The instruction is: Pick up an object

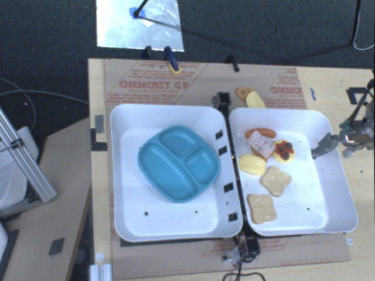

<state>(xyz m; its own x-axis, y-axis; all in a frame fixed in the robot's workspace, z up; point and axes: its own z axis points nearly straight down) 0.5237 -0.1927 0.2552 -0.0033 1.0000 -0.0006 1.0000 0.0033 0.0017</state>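
The right bin (334, 212) holds several toy foods in its left half. A red sausage (262, 133) lies at the top, with a pink wafer (261, 146) just below it. A small tart with red topping (283, 150) sits to their right. A pale yellow piece (252, 164) lies under the wafer. Two toast slices follow, one (275, 181) in the middle and one (261, 208) near the front. My gripper (322, 147) hangs over the bin's right side, apart from all the food, with nothing seen in it.
The left bin (132, 215) holds a blue divided plate (178, 163). A yellow and orange toy (251, 97) lies on the cardboard behind the right bin. A black divider with clips (229, 157) runs between the bins. The arm (358, 132) enters from the right edge.
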